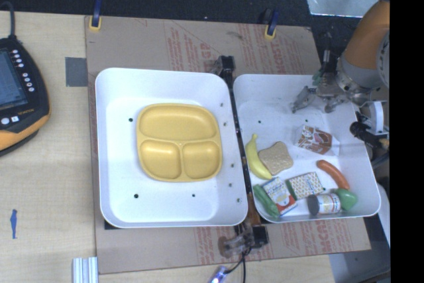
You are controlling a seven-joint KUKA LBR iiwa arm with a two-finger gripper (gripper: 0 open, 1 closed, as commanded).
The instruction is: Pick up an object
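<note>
Nearest the camera, along the bottom edge of the right shallow white bin [371,162], lie a small bottle with a white label and dark cap [322,203], a green rounded plastic piece [347,198] touching it, and a red, white and green snack packet [278,193]. Just beside those sits a flat speckled cracker-like square [305,183].

A little farther up are an orange toy sausage [332,173], a tan slice of toy bread [275,158] and a yellow toy banana [256,157] curving along the bin's left wall. Above the sausage lies a small brown and white wrapped packet [314,138].

To the left, the other white bin [109,142] holds a yellow plastic divided plate [179,141] with three compartments, roughly centred.

Farther back in the right bin is my two-finger gripper [318,100]. My metal fingers [301,101] are spread apart, released, with nothing between them, over bare bin floor and apart from the packet below. My grey arm with its orange band [366,36] rises behind, toward the right.

At far left on the wooden bench [46,195] rests an orange and black control pendant [16,96].
</note>
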